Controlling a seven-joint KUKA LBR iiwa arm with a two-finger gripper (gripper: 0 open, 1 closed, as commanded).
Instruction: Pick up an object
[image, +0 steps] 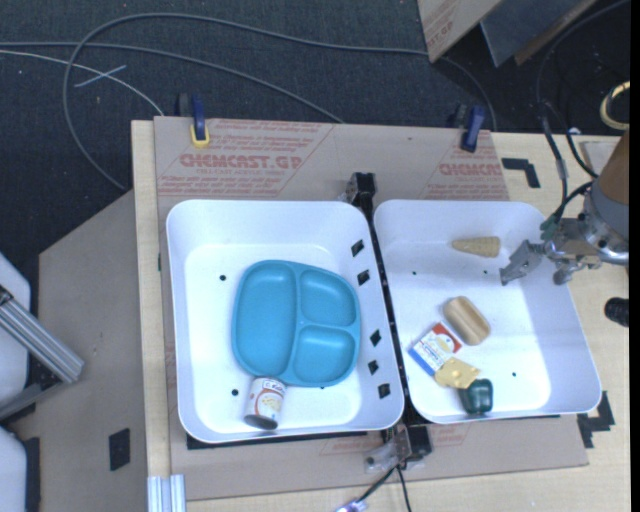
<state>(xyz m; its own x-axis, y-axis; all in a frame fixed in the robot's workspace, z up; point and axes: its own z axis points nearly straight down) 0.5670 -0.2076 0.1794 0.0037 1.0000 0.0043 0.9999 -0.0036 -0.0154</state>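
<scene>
A robot pincer (540, 262) hangs over the right bin (570, 330), fingers spread wide and holding nothing. Just to its left lies a cone (476, 246). Below and left sit a bread roll (466, 319), a small carton (435, 350) and a green pepper (478, 396).
</scene>
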